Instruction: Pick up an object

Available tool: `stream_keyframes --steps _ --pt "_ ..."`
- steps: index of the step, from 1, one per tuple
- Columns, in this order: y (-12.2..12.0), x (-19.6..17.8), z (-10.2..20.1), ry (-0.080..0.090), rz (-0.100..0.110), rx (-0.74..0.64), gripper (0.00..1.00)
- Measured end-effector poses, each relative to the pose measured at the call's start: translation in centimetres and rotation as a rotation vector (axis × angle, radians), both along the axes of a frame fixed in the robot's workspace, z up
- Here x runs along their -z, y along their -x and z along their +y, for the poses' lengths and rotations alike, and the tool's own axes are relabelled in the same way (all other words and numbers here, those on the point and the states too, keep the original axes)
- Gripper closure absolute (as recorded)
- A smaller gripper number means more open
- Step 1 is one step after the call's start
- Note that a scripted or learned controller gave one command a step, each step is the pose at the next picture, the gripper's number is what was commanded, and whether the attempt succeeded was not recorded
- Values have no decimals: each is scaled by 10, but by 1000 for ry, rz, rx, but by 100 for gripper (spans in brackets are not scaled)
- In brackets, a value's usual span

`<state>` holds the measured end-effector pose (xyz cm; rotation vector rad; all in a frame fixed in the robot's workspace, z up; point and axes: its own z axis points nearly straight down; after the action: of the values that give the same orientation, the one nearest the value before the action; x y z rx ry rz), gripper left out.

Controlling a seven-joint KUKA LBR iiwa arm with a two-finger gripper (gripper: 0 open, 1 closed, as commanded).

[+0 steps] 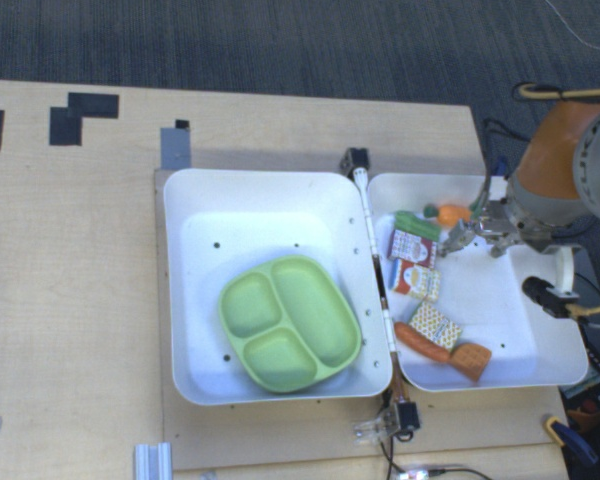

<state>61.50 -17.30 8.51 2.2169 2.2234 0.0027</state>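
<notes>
In the right bin (520,363) lie several small objects along its left side: a green packet (416,225), a red and white carton (412,249), a white packet (418,282), a checkered box (434,322), an orange carrot-like stick (421,342) and a brown block (470,358). A small orange piece (452,211) lies near the bin's far edge. My gripper (458,234) reaches in from the right and hangs over the bin's upper part, just right of the green packet and the carton. No object shows between its fingers.
The left bin (195,268) holds a light green divided plate (290,322). A black clamp (356,158) sits at the far end of the ridge between the bins. Cables and a connector (395,423) lie at the bench's front edge.
</notes>
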Motion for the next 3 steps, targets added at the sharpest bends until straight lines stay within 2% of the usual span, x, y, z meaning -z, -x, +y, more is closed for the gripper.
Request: stream_keyframes --steps 1,2,3 --pt "127 -2 21 1 -2 1 0" --pt "125 -3 61 10 -12 5 0" --pt "123 -13 63 6 -15 1 100"
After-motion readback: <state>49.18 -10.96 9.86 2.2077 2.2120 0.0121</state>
